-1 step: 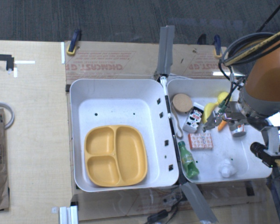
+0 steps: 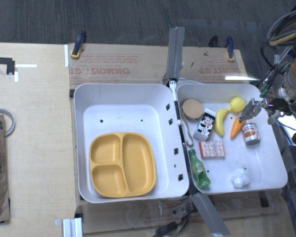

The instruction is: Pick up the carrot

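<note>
A small orange tapered carrot (image 2: 236,126) lies in the right white bin (image 2: 266,174), between a yellow banana (image 2: 220,121) and a small red-labelled tin can (image 2: 250,133). The grey end effector (image 2: 250,110) hovers just above the carrot's upper end (open or closed, I cannot tell). A yellow divided plastic plate (image 2: 122,164) sits in the left white bin (image 2: 89,102).
</note>
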Controlling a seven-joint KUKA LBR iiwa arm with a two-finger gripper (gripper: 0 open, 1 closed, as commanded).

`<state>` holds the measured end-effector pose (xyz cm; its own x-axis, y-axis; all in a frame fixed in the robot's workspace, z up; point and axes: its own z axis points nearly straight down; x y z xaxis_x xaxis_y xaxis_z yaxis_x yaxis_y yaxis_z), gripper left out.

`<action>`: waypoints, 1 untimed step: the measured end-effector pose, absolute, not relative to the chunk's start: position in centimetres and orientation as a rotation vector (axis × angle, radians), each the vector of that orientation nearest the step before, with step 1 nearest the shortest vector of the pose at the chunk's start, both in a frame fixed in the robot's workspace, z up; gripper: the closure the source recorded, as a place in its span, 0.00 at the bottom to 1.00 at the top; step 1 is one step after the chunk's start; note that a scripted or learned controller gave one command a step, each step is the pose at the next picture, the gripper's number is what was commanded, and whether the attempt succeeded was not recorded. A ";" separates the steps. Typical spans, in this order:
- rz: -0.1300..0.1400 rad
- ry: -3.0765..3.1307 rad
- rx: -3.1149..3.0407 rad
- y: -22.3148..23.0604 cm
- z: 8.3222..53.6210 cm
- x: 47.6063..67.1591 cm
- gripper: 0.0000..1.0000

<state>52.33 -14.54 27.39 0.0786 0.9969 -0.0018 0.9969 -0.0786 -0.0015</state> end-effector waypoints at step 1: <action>-0.005 2.211 2.235 -17.1 21.1 56.7 0.00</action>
